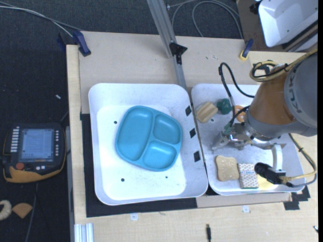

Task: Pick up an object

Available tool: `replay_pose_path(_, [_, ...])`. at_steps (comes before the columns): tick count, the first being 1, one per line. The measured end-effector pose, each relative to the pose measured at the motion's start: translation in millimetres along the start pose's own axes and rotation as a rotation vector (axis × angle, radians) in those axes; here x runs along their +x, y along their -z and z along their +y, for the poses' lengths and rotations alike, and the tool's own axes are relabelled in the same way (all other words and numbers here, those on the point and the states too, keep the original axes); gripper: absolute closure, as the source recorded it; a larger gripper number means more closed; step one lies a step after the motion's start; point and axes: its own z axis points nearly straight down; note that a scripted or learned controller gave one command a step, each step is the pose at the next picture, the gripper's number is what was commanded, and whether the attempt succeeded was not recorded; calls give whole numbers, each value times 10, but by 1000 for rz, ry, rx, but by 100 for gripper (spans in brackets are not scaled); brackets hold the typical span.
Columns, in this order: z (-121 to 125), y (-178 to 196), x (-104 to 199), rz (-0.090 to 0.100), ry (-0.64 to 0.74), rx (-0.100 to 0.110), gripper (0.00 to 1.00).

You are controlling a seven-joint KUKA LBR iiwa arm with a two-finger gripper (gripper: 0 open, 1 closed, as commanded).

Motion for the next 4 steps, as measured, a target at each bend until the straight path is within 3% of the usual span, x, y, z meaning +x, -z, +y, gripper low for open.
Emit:
replay_pose_path(1, [19, 125, -16, -4, -1, -8, 100])
replay_pose_path(4, [124, 1556, 43, -2, 2, -7, 100])
